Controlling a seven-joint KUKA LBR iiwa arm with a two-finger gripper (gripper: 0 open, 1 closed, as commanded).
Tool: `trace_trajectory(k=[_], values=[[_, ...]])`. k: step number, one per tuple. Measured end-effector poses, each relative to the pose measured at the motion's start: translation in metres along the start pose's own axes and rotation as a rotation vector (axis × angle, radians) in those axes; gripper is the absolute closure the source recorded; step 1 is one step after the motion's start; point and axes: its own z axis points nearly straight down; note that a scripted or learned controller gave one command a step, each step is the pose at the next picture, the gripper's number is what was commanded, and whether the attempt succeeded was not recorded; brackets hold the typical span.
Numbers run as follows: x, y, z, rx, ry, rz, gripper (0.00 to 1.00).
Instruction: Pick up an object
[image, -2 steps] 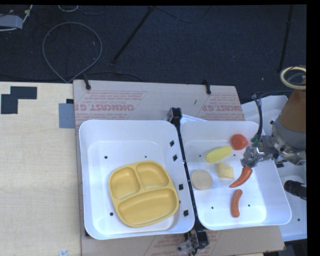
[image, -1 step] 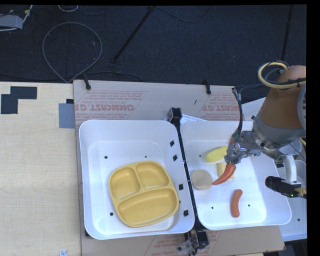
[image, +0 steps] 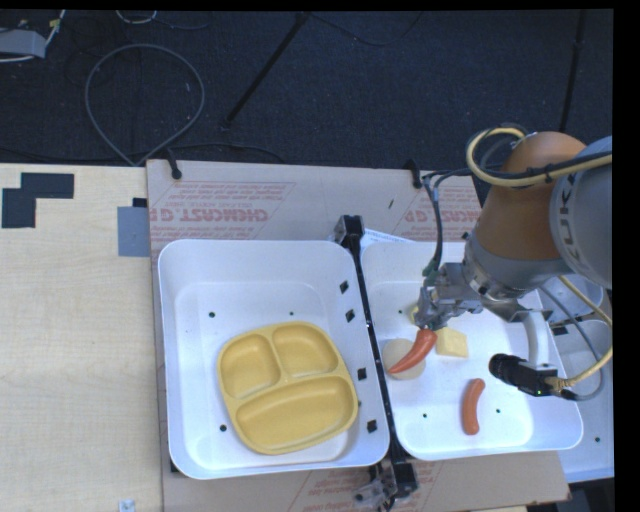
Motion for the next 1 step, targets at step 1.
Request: trace_trajectory(k=[1], values=[[0.0503, -0.0116, -0.0013, 0.001, -0.001, 0.000, 1.00]])
